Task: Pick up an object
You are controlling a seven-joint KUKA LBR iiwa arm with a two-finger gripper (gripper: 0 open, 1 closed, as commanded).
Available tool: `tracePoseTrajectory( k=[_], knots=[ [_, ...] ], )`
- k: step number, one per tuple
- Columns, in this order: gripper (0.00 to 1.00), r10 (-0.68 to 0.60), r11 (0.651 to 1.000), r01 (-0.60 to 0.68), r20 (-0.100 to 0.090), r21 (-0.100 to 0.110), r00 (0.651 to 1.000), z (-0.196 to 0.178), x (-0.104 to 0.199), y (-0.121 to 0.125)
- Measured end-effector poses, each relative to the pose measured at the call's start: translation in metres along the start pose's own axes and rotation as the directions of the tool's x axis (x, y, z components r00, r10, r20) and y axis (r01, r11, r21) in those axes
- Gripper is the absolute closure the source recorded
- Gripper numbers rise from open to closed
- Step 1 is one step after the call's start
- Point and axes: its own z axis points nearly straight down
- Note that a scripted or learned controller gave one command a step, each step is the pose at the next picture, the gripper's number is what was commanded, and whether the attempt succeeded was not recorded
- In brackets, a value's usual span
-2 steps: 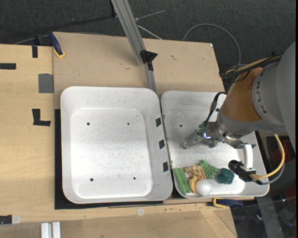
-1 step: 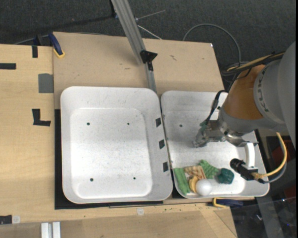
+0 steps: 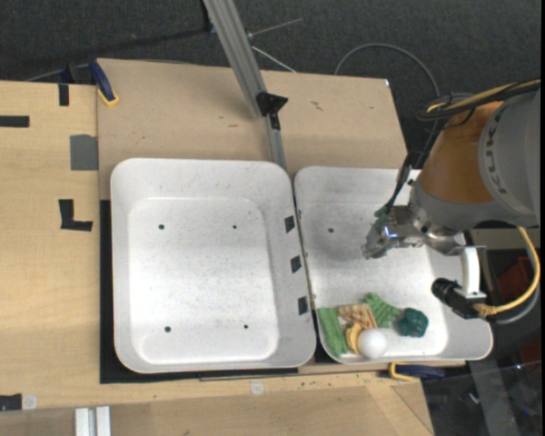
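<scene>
The gripper point(image 3: 381, 240) hung over the middle of the right bin point(image 3: 345, 198); whether its fingers were open or closed could not be told. A small heap of objects point(image 3: 372, 325) lay at the bin's near edge. The white ball point(image 3: 373, 342) looked light, smooth and likely to roll; the green piece point(image 3: 412, 322) seemed easier to pinch across its sides.

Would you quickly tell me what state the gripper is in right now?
Gripper: cannot be told; it hangs over the right bin, apart from the objects piled at the bin's near end.
</scene>
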Motion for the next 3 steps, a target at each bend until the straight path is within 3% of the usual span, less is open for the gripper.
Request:
tracePoseTrajectory(
  k=[2, 3],
  knots=[
    [1.00, 0.000, 1.000, 0.000, 0.001, -0.002, 1.000, -0.119, -0.004, -0.008],
    [1.00, -0.005, 1.000, 0.005, -0.002, 0.003, 1.000, -0.110, 0.059, -0.005]
  ],
)
